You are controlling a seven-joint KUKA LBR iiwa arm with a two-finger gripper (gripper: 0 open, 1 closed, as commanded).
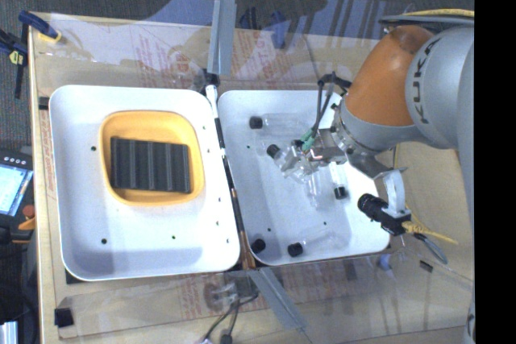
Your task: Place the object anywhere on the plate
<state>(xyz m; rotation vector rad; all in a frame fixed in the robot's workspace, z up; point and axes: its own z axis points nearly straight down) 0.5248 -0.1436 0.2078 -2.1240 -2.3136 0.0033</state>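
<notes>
The plate (pixel 151 125) is yellow-orange with rounded corners and a dark grey ribbed centre (pixel 150 164). It lies flat in the left bin (pixel 76 213). My gripper (pixel 297 160) hangs low over the middle of the right bin (pixel 266 209), well to the right of the plate. Its clear plastic parts blur against the white floor. A small green piece (pixel 307 143) shows at the gripper's base. I cannot make out any object held in it.
Several small black knobs dot the right bin floor, such as one at the back left (pixel 256 123) and one at the front (pixel 295 250). A raised divider (pixel 224 173) separates the bins. The orange wrist band (pixel 383 89) looms over the right bin's far right.
</notes>
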